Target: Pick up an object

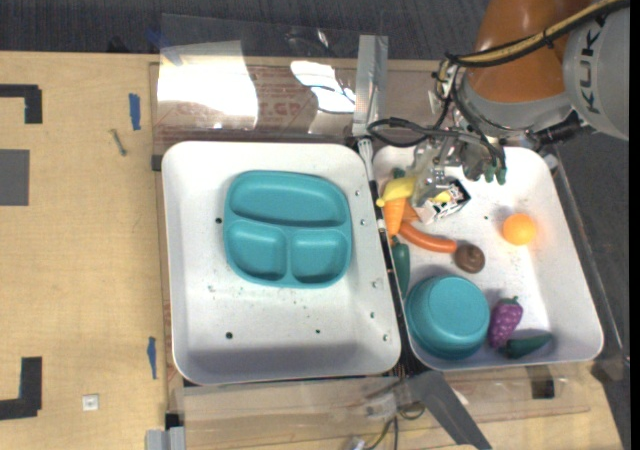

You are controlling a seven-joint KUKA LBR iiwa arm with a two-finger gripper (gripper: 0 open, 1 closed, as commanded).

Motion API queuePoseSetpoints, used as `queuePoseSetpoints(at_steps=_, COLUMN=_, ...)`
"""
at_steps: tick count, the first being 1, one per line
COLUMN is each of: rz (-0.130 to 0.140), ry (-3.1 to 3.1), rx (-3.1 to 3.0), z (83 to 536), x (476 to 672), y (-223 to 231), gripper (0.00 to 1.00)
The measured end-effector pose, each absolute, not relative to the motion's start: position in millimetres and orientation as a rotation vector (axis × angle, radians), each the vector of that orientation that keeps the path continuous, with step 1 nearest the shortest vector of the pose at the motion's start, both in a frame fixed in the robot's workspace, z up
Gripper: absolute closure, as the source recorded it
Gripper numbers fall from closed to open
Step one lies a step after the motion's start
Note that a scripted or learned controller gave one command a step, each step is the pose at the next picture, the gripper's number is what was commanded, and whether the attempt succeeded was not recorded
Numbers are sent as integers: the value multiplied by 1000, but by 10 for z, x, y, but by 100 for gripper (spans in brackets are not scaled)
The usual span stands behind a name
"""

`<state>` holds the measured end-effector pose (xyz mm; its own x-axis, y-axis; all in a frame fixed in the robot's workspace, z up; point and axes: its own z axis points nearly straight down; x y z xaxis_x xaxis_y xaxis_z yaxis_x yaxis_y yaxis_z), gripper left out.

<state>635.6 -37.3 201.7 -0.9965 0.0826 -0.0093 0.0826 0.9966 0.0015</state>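
The likeliest target is the cluster of toy food at the left end of the right bin [565,268]: a yellow banana [400,187] lying against an orange carrot [396,213], with a small white and black item [443,200] just beside them. The end effector [440,181] hangs directly over this cluster, low in the bin, and whether its fingers are apart or together cannot be told from the camera view; nothing can be seen held between them.

Just below the cluster lie a long orange-red piece [430,237] and a brown round piece [470,258]. Further out are an orange fruit [519,229], a teal bowl [448,314], purple grapes [506,319] and a dark green vegetable [527,344]. The left bin [190,318] holds 1 teal divided plate [288,228]. Both bins rest on the worktop [70,268].

The step in hand looks like the descent or closing on 1 item. The next move calls for a firm close on a single piece, then a straight lift; the crowded pieces could make the fingers slip or catch 2 at once.
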Motion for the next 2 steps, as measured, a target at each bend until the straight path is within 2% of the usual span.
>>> queuePoseSetpoints(at_steps=2, rz=3, ry=3108, rx=126, z=2270, x=6401, y=-360, gripper=100)
